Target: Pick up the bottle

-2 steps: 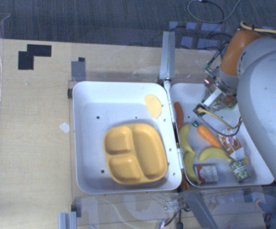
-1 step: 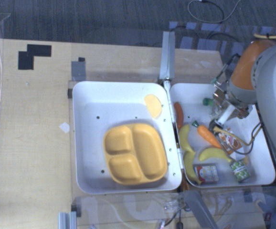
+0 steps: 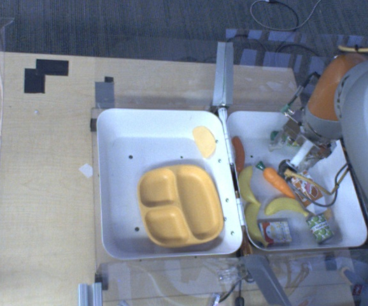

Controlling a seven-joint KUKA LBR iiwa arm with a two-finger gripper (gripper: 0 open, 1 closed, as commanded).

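Observation:
A small clear bottle (image 3: pixel 278 136) with a green label lies in the upper part of the right bin (image 3: pixel 356 238), near the back wall. My gripper (image 3: pixel 298 146) reaches down from the right, just to the right of the bottle and low over the bin. The wrist and its cables hide the bottle's right end. I cannot tell whether the gripper touches the bottle.
Also in the right bin are a sausage (image 3: pixel 237 153), a carrot (image 3: pixel 277 180), two bananas (image 3: pixel 249 199), a snack packet (image 3: pixel 306 187) and two cans (image 3: pixel 276 232). The left bin (image 3: pixel 117 171) holds a yellow divided plate (image 3: pixel 181 206) and a yellow disc (image 3: pixel 204 140).

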